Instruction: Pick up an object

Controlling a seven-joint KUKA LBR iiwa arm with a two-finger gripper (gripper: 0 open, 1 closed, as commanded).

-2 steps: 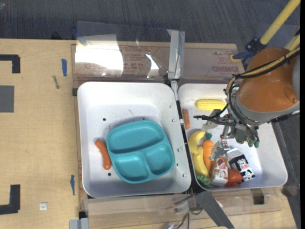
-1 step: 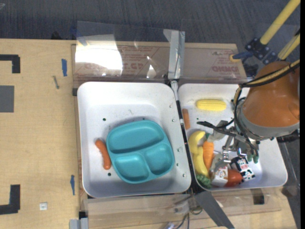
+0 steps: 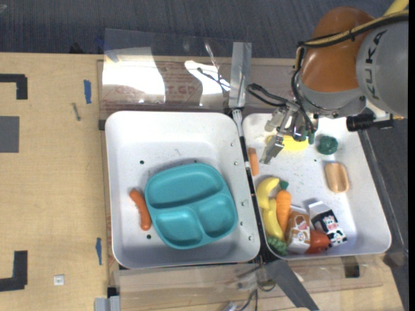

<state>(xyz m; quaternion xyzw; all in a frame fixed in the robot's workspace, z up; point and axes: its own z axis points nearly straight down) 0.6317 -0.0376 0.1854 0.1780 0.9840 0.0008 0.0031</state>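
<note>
My gripper (image 3: 286, 140) hangs over the back left part of the right bin (image 3: 369, 193), its fingers spread open with nothing held between them. A flat yellow item (image 3: 296, 144) lies on the bin floor right under and beside the fingers. A green round object (image 3: 327, 145) sits just to the right, and a tan bread-like piece (image 3: 336, 176) lies in front of it. Near the front of the bin are a banana (image 3: 266, 204), a carrot (image 3: 283, 203), a small carton (image 3: 298, 230) and a cow-patterned box (image 3: 328, 225).
The left bin (image 3: 123, 141) holds a teal divided plate (image 3: 190, 204) and an orange sausage (image 3: 140, 209) beside it. A small orange piece (image 3: 253, 162) rests by the wall between the bins. A clear plastic sheet (image 3: 168, 76) lies behind the bins.
</note>
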